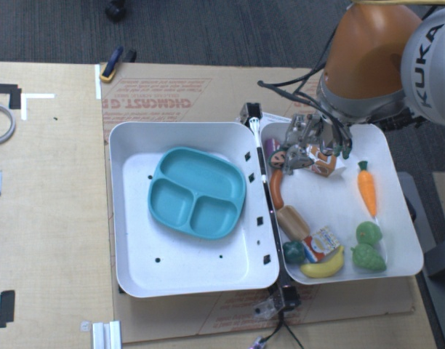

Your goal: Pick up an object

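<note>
My gripper (308, 142) hangs over the far left part of the right bin (397, 195), under the orange wrist band. Just below it lies a small orange and white carton (329, 167), close to the gripper or touching it. A red sausage (277, 186) lies along the bin's left wall. An orange carrot (366, 187) lies to the right. Nearer the front are a bread roll (293, 222), a yellow banana (323, 266), a small packet (325, 240), a teal piece (293, 251) and two green fruits (369, 233) (369, 258).
The left bin (128, 217) holds a teal divided plate (197, 193). A divider with black clips (264, 195) separates the bins. Cardboard lies under both bins. A blue and yellow tool (110, 64) lies at the bench's far edge.
</note>
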Available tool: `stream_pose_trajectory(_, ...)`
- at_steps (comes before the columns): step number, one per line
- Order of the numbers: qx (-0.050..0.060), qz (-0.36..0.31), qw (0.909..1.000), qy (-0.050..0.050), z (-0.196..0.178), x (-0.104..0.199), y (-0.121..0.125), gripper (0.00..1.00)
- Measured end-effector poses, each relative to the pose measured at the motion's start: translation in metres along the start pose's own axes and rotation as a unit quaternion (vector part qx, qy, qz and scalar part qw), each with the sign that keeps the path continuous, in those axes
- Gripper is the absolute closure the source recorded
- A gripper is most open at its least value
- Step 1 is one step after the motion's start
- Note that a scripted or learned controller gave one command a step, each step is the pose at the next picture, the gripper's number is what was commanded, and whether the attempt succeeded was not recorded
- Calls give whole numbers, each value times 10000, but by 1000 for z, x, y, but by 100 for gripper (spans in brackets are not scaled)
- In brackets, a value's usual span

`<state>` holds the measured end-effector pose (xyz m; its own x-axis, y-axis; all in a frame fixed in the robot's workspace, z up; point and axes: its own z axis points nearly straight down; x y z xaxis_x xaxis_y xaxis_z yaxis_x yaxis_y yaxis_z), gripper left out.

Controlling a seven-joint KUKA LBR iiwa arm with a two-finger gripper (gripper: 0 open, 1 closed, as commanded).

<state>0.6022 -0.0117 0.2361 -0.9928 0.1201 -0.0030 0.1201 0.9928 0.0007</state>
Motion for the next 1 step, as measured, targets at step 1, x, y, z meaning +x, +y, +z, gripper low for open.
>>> stream_pose_trajectory(1,-3,-2492,9685,-6,-24,27,-7,100)
